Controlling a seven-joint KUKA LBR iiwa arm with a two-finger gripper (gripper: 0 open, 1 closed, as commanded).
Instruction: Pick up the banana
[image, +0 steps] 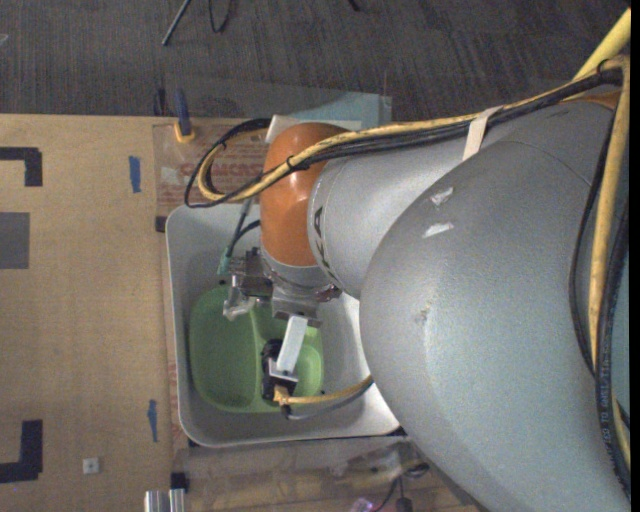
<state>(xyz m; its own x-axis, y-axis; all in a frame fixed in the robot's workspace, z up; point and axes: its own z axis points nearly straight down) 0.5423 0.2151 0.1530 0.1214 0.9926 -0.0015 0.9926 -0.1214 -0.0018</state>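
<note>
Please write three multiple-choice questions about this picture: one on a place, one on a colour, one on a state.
1. Where does the green dish lie?
A in the white bin
B on the cardboard
C on the floor

2. What colour is the band above the wrist?
A blue
B orange
C black

3. How does the dish show?
A whole in view
B partly covered by the arm
C wholly hidden

Answers:
1 A, the bin walls surround the dish.
2 B, the band is plainly orange.
3 B, the arm crosses the dish's right side.
</note>
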